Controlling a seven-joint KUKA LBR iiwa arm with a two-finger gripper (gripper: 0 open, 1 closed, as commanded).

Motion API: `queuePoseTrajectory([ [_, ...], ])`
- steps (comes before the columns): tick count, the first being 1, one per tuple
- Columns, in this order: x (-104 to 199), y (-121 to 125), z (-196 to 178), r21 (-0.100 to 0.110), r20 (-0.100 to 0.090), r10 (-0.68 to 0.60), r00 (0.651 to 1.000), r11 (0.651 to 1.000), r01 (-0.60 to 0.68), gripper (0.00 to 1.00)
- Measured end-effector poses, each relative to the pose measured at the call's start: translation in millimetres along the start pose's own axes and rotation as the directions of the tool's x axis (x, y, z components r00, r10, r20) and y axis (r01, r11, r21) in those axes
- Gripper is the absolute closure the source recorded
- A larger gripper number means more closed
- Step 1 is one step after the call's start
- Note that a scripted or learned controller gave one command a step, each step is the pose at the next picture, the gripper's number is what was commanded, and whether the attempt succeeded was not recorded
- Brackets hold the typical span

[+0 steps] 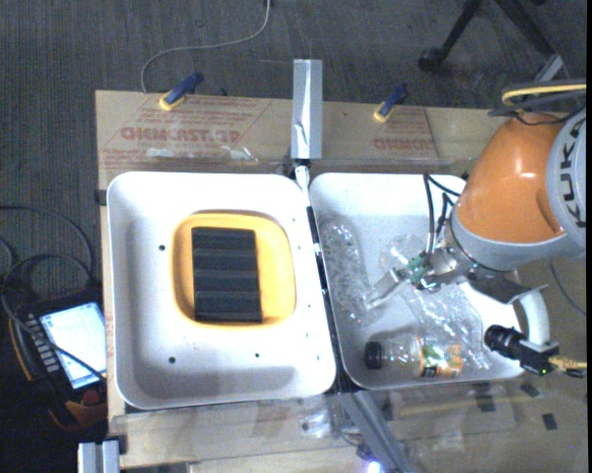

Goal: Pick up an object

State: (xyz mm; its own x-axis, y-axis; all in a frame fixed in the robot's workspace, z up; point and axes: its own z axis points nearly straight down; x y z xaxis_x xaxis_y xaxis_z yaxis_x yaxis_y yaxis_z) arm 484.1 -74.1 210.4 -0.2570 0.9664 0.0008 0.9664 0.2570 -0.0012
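Bottle [416, 355], clear plastic, lies on its side near the front wall of the right bin [374, 193], beside crumpled clear wrap [443, 308]. The gripper [421, 269] hangs over that wrap; whether its fingers are parted or closed, I cannot tell. Descending here would probably snag flimsy film, which could slip free.
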Motion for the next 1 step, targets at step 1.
queuePoseTrajectory([
  [1, -92.8, 9.0, 34.0, 0.001, 0.002, 0.11, 0.994, 0.994, -0.11, 0.0],
])
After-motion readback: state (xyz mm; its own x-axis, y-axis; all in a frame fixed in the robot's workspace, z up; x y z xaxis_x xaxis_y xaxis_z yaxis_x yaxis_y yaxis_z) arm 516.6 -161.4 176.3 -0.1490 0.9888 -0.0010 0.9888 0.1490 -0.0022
